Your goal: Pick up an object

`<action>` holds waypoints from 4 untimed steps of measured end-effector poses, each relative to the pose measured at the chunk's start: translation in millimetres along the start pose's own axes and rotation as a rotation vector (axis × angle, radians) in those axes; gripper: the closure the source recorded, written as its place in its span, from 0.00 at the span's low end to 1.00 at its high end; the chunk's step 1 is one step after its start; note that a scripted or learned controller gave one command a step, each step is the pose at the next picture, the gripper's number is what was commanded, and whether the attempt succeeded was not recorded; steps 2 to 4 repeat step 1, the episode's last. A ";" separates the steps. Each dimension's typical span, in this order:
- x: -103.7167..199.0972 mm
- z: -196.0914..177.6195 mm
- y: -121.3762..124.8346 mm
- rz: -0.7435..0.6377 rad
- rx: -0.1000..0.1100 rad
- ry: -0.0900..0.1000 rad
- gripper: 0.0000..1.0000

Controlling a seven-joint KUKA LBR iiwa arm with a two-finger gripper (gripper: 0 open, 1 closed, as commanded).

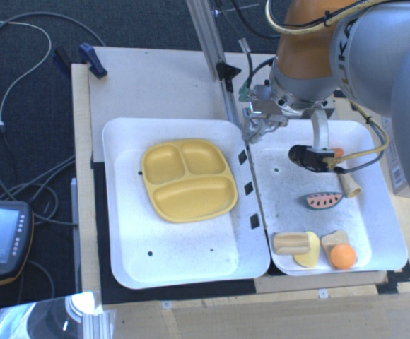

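My gripper (260,127) hangs over the back left corner of the right bin (375,210), close to the rim shared with the left bin. Nothing shows beneath it but bare bin floor. A watermelon slice (324,200) lies mid-bin, to the gripper's front right. Along the front wall sit a tan bread piece (290,243), a yellow wedge (308,258), a tan block (334,239) and an orange ball (343,257). A tan peg (350,185) lies near the right wall. A yellow divided plate (189,180) rests in the left bin (124,210).
A slanted metal post (208,30) rises behind the bins near the gripper. A blue clamp (92,59) sits at the bench's back left corner. Cables and a tablet (0,239) lie on the floor to the left.
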State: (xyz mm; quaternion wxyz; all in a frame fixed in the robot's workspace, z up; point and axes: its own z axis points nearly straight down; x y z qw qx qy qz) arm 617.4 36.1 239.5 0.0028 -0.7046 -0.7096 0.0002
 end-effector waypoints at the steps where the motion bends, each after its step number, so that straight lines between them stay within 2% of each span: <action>1: 43.1 -2.3 -14.8 0.001 0.000 -0.001 1.00; 4: 43.1 -2.3 -14.8 0.001 0.000 -0.001 1.00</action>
